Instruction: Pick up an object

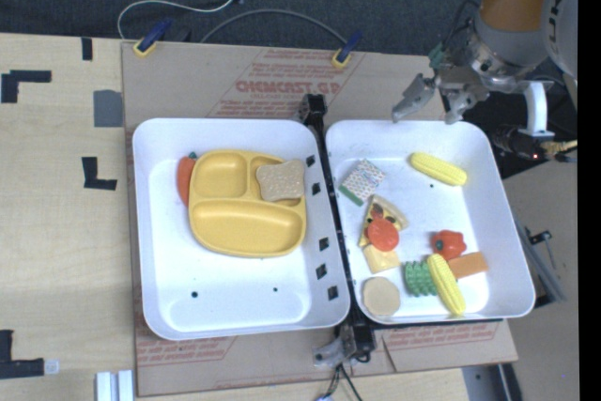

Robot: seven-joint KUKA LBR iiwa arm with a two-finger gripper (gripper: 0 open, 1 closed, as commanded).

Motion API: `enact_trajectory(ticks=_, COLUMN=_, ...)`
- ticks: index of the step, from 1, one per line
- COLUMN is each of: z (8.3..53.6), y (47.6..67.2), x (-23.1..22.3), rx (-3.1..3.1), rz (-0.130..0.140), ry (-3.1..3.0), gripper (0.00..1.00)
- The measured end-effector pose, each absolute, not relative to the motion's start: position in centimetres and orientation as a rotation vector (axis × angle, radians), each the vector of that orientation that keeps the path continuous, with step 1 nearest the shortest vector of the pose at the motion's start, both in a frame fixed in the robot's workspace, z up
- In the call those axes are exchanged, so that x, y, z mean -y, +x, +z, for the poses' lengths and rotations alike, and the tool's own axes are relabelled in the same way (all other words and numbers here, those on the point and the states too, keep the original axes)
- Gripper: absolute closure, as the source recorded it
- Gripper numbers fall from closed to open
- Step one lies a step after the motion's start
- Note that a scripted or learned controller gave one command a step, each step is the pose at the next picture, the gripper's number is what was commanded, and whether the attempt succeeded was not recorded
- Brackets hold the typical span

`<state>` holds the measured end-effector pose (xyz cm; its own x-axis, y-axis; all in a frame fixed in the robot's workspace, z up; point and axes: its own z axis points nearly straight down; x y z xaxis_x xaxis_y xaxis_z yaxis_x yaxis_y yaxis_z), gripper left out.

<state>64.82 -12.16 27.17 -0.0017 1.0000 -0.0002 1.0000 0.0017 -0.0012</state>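
My gripper (434,104) hangs above the far rim of the right bin (498,192), open, with nothing between its fingers (411,99). In that bin lie a yellow corn cob (438,169) near the far side, a grey-green wrapped piece (362,179), a pizza slice (385,216), a red tomato (382,234), a red pepper (449,244), an orange block (468,265), a second corn cob (445,284), a green ridged piece (417,278) and a tan round disc (381,296).
The left bin (160,277) holds a yellow divided tray (246,202) with a slice of bread (281,181) on it and a red-orange carrot (185,178) at its left. A black clamp (314,110) sits where the bins meet.
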Motion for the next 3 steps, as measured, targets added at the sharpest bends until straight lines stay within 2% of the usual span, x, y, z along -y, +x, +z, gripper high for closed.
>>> enact_trajectory(ticks=1, z=22.3, y=56.4, x=8.9, rx=2.214, rz=0.009, ry=-2.215, gripper=0.00)
enact_trajectory(ticks=2, z=14.6, y=59.0, x=15.0, rx=2.217, rz=0.007, ry=-2.224, gripper=0.00)
enact_trajectory(ticks=3, z=15.6, y=53.4, x=20.3, rx=2.215, rz=0.006, ry=-2.227, gripper=0.00)
